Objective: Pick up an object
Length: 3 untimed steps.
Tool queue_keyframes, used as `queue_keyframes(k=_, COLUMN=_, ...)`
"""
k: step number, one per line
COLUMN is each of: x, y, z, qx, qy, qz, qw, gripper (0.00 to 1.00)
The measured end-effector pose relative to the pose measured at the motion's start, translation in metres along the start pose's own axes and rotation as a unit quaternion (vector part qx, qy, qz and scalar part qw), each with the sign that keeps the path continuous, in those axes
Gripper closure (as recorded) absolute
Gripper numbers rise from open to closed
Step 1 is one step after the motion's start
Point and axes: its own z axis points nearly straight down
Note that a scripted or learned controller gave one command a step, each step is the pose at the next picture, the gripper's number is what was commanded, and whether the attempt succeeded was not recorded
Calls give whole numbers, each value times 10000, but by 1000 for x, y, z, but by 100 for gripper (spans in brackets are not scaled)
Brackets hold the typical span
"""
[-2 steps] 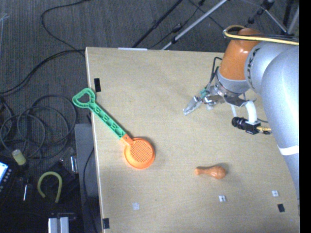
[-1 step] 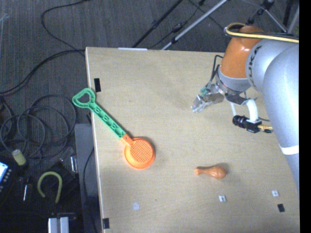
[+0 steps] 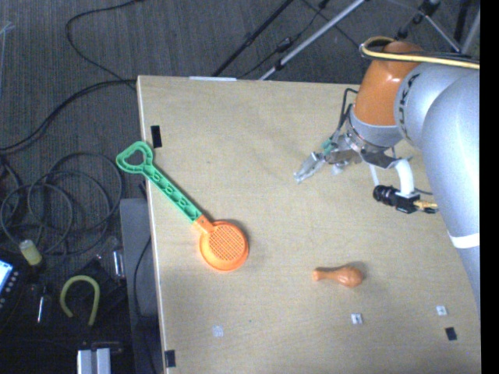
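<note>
Overhead, a pale wooden bench (image 3: 257, 115) fills the frame; at upper right the grey arm's hand (image 3: 306, 170) hangs low over bare wood, fingers slightly parted and holding nothing; a green-handled orange strainer (image 3: 222, 245) lies at centre left, well apart from it; a small orange drumstick-shaped toy (image 3: 341, 275) lies lower right of centre.

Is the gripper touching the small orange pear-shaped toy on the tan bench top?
Apart. The camera view shows the gripper well up the bench from the small orange pear-shaped toy, bare tan surface between.
</note>
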Motion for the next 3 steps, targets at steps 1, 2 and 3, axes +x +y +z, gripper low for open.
queue_keyframes(k=1, x=38, y=13, z=9, qx=14, qy=-14, qz=-806, qw=9967, gripper=0)
queue_keyframes(k=2, x=39, y=14, z=0, qx=4, qy=-5, qz=-802, qw=9968, gripper=100)
queue_keyframes(k=3, x=39, y=14, z=0, qx=4, qy=-4, qz=-802, qw=9968, gripper=0)
